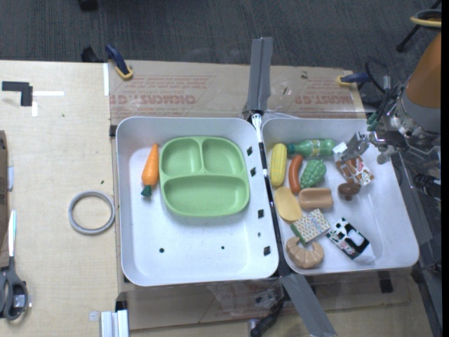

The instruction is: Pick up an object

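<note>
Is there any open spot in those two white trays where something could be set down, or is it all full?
The left bin has bare floor in front of the green divided plate, and some behind it. The right bin is crowded on its left side, from the corn cob to the bread roll; its right side is bare.

Jumbled toy food (309,188), right bin (393,258)

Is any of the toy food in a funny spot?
Yes. One toy carrot lies alone in the left bin, beside the green divided plate, not on it. All the other toy food is piled in the right bin.
</note>
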Action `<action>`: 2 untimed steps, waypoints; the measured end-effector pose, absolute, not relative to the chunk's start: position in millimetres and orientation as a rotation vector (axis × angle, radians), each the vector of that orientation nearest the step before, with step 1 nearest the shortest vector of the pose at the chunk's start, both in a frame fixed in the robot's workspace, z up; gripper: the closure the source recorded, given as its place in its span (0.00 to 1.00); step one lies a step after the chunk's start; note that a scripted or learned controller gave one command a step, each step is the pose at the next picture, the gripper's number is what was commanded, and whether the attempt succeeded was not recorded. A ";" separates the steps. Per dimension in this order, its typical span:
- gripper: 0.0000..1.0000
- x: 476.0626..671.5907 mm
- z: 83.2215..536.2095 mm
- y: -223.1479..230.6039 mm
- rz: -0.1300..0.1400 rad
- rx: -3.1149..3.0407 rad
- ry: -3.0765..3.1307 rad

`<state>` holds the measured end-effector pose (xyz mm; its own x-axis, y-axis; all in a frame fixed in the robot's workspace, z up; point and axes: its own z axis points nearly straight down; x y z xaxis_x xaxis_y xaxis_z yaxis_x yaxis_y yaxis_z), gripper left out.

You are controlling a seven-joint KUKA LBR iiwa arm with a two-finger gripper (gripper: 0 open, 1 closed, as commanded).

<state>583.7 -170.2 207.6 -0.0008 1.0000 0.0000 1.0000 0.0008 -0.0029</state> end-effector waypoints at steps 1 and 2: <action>0.00 600.3 93.2 -204.8 -0.002 -2.262 -2.180; 1.00 600.2 102.4 -206.0 0.001 -2.263 -2.179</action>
<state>600.2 -206.0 102.4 0.0382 0.9993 -0.0002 0.9993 -0.0382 -0.0004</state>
